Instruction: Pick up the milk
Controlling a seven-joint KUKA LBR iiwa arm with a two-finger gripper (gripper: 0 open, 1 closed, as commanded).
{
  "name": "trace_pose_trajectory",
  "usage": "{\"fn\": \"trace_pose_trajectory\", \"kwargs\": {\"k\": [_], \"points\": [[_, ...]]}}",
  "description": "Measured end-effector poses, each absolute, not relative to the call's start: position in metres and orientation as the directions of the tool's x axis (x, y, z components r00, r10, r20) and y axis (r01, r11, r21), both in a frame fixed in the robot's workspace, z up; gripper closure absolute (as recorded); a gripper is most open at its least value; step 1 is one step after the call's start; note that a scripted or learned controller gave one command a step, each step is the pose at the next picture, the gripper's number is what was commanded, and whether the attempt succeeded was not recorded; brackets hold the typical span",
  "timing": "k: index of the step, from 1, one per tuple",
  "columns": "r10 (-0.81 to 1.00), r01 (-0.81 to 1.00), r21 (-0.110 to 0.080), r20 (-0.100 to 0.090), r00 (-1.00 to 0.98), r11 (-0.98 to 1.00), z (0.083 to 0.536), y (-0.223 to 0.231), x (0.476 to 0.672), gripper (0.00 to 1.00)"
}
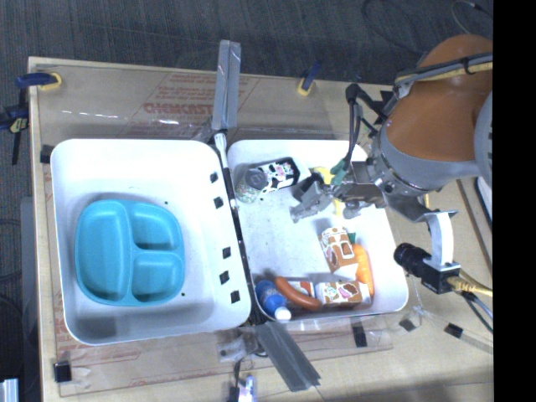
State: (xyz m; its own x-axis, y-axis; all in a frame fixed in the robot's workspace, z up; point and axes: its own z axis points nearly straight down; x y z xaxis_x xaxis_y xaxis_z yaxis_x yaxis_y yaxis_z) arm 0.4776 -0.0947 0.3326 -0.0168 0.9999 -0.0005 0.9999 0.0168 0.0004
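Observation:
The milk (279, 173), a small carton with a black-and-white cow pattern, lies at the back of the right bin (276, 241), close to the divider. My gripper (306, 199) hangs low over the same bin, just right of and in front of the milk and apart from it. Nothing shows between its grey fingers. The arm's orange and grey body covers the bin's back right corner.
A clear round cup (249, 182) lies left of the milk. A small printed carton (337, 248), a carrot (363, 263), a second carton (342, 292), a sausage (293, 291) and a blue bottle (270, 296) crowd the front right. A blue divided plate (130, 251) sits in the left bin.

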Motion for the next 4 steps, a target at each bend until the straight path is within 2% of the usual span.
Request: {"fn": "trace_pose_trajectory", "kwargs": {"k": [2, 3, 4], "points": [[1.0, 1.0, -0.005, 0.0, 0.022, -0.022, 0.172, -0.195, 0.476, 0.0], [1.0, 0.999, 0.019, -0.008, 0.03, -0.03, 0.112, -0.207, 0.497, 0.0], [1.0, 1.0, 0.017, -0.009, 0.025, -0.025, 0.121, -0.207, 0.496, 1.0]]}}
